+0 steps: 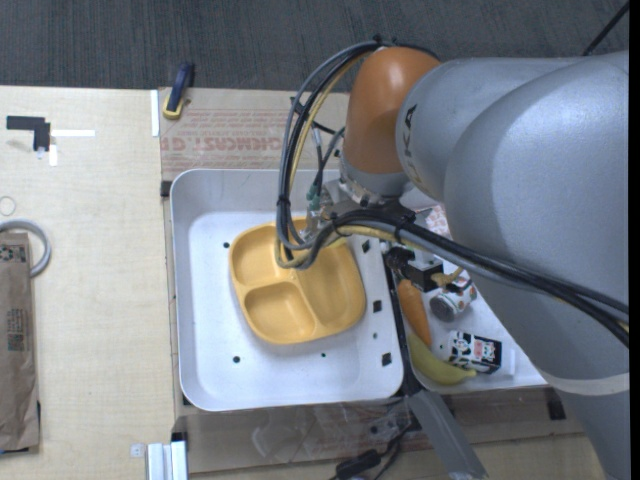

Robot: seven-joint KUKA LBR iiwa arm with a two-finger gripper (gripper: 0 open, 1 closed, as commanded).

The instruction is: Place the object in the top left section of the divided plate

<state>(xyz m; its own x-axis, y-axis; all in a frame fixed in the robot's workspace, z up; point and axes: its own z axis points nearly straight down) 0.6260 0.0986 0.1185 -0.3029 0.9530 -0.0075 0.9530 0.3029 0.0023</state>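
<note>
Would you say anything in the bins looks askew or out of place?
Only mildly: the yellow plate sits rotated in the left bin, its edges out of line with the bin's walls. Nothing looks spilled or damaged.

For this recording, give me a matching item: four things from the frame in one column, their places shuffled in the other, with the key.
Things:
1. divided plate
2. banana
3. blue-and-yellow tool
4. brown paper bag

Places:
A. far left edge of the bench
B. in the left bin
C. on the cardboard beyond the bins
D. in the right bin

Pairs: 1-B, 2-D, 3-C, 4-A
</note>
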